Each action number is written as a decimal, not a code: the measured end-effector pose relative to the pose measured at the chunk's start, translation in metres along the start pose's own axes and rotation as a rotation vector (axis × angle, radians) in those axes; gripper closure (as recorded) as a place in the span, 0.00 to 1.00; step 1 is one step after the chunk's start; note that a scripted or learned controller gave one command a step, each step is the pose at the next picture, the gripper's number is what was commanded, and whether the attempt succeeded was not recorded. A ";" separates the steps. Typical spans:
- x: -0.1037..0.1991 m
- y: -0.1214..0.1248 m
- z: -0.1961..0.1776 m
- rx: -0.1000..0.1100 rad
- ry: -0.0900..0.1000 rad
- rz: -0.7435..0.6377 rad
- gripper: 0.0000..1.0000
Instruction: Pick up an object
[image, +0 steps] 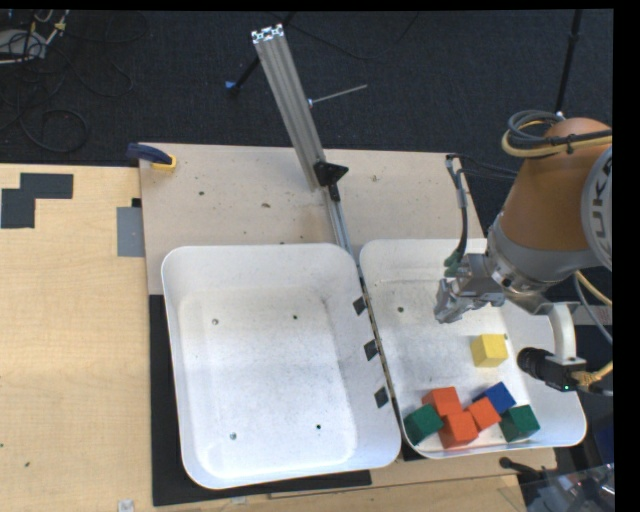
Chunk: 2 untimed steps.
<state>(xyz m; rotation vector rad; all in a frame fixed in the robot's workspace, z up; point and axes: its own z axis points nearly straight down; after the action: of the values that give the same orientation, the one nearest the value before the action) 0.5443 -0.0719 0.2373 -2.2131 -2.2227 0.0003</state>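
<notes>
Dark carpet strewn with cables fills the top of the frame, and below it a pale wooden bench (70, 330) carries two shallow white bins side by side. An aluminium strut (298, 110) slants down from the upper middle towards the seam between them, presumably as a fixed support. At lower centre lies the left bin (200, 290); all the candidate objects are gathered in the right bin (385, 270), at the lower right of the frame. A yellow cube (490, 349) sits alone, apart from the rest, which makes it the easiest target to be grasped without neighbours being disturbed. Below it, a huddle of blocks touches or nearly touches: an orange block (456, 415), a blue block (500, 396) and two green blocks (424, 422) at either end.

The gripper (452, 303) is poised over the right bin's middle, up and to the left of the yellow cube, with nothing seen between its fingers. Whether it is set wide or narrow cannot be told. Nothing has yet been picked up, by the look of it.
</notes>
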 end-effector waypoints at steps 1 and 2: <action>0.053 -0.001 0.007 0.001 0.000 0.000 1.00; 0.109 0.008 -0.001 -0.001 -0.001 0.000 1.00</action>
<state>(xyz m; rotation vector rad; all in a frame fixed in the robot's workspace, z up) 0.5514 0.0370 0.2387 -2.2137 -2.2241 0.0005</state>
